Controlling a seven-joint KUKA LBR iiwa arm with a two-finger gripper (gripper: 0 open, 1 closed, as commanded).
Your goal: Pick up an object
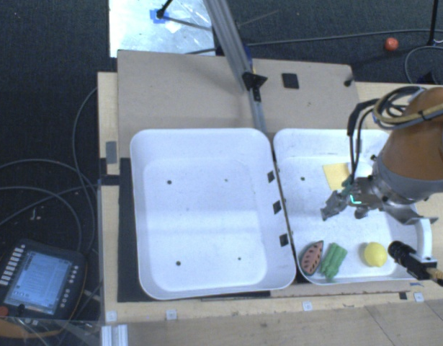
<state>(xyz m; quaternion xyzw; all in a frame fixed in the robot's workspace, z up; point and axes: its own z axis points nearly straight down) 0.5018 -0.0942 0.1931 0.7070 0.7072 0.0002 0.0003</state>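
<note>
My gripper point(341, 205) hangs over the middle of the right bin point(302, 150), reaching in from the right under the orange wrist band. Its fingers are spread open with nothing between them. Just above it lies a flat yellow square piece point(335, 174), partly hidden by the wrist. Along the bin's near edge sit a watermelon slice point(312, 257), a green object point(333, 260) beside it, and a yellow lemon point(374, 254) further right.
The left bin point(199, 207) sits beside the right one, sharing a raised middle rim. A grey pole point(232, 42) slants over the back of the bench. A black fitting point(412, 259) of the arm lies by the lemon.
</note>
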